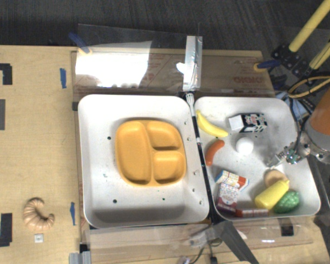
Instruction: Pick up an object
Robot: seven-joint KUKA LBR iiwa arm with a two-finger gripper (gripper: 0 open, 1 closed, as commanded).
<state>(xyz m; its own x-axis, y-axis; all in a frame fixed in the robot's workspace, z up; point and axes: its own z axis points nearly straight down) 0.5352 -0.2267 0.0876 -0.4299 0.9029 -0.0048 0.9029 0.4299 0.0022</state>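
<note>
From the camera view you see the fingers [280,157] at the right bin's [307,203] right side, their spread impossible to tell, holding nothing, with the white ball [245,146] just left and the yellow block [271,193] below, likely targets.

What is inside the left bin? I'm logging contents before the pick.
The left bin holds one yellow divided tray, its three compartments bare. Whatever lies beneath the tray is covered.
</note>
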